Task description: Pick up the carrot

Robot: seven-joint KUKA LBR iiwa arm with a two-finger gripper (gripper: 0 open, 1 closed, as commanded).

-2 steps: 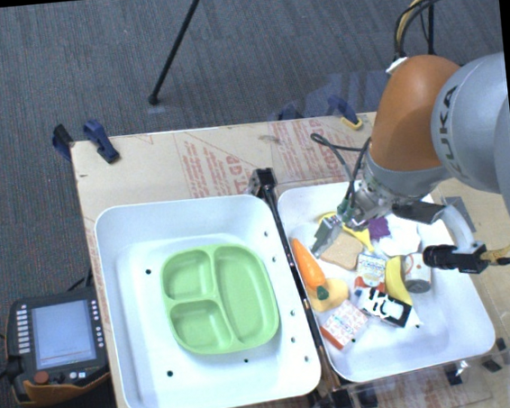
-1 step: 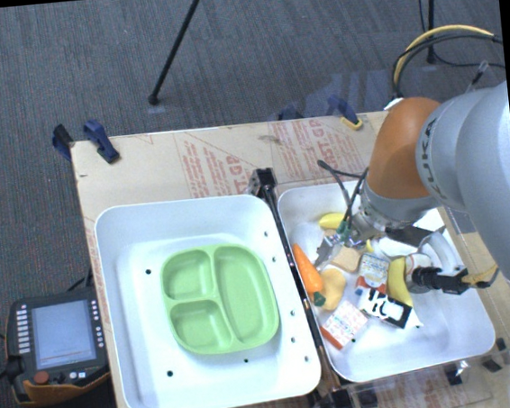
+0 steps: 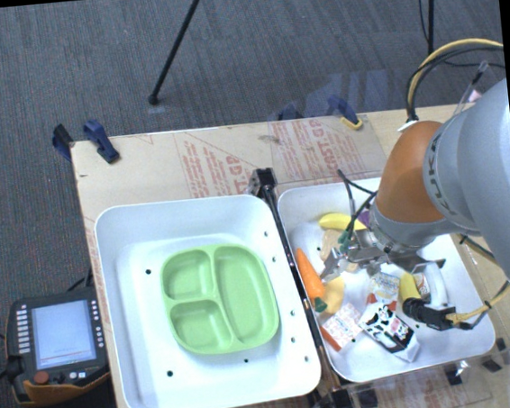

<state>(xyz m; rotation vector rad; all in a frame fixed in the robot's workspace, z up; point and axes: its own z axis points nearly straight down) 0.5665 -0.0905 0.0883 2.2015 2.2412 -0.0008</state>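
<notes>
Left bin [image 3: 120,258]: a shallow white bin on the bench [image 3: 214,158], holding a pale green divided plate [image 3: 220,298] with three compartments.

Carrot, place [image 3: 310,274]: in the right bin [image 3: 468,330], close against its left wall, lying lengthwise from far to near, its near end just beside a small pale yellow piece [image 3: 333,295].

Carrot, looks: a short orange toy carrot, slim and tapered, with a dark green bit at its near end; smooth and even in colour.

Carrot, handling: likely light and stiff, a moulded play-food piece with a slick rounded skin, so it may roll or squirt out of a loose pinch. Best taken across its narrow width near the middle, with one finger going between it and the bin wall, where room looks tight.

End effector [image 3: 347,257]: low over the right bin, just right of the carrot, amid metal parts and cables; I cannot tell whether it is apart or together, and nothing is seen held in it.

Other clutter: a yellow banana-like piece [image 3: 334,222] on the far side, a red-and-white packet [image 3: 341,328] and a black-and-white cow-patterned carton [image 3: 388,328] on the near side.
</notes>
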